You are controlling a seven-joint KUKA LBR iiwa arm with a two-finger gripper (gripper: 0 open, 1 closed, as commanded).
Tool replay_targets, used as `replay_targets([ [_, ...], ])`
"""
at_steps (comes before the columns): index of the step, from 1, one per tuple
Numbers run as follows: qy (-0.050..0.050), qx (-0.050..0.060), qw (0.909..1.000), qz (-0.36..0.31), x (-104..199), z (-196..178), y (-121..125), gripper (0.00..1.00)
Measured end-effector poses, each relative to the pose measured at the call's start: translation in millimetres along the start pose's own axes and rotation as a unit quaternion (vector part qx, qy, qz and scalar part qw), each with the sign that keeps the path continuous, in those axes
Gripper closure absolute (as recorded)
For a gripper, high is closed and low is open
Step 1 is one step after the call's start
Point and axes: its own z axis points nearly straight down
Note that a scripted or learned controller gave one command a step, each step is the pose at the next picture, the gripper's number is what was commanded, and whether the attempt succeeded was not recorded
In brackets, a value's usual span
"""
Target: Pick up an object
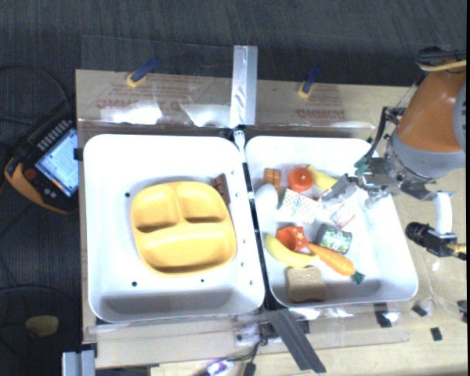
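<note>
Left bin (102, 210): shallow white plastic tray; holds a yellow divided plastic plate (184, 224), with a small brown block (221, 184) at its upper right corner
Right bin (392, 241): shallow white plastic tray; holds all the candidate objects
Arm (431, 124): grey with orange band; reaches over the right bin's upper right
Gripper (359, 188): low over the bin's right-centre; cannot tell whether it is apart or together; nothing seen between it
Brown bread slice (305, 283): front edge
Orange toy carrot (333, 260): beside the bread
Yellow banana (282, 252): centre; red pepper (292, 236) touching
Red tomato (301, 179): rear
Progress: judged early; nothing lifted; grasp and raise remain
</note>
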Motion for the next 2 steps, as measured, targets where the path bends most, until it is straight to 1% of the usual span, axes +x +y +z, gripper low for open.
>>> replay_targets([
  [1,-0.001,-0.002,1.0000,0.000,-1,105,-39,0.00],
  [2,0.000,-0.011,0.9997,-0.023,-25,105,9,0.00],
])
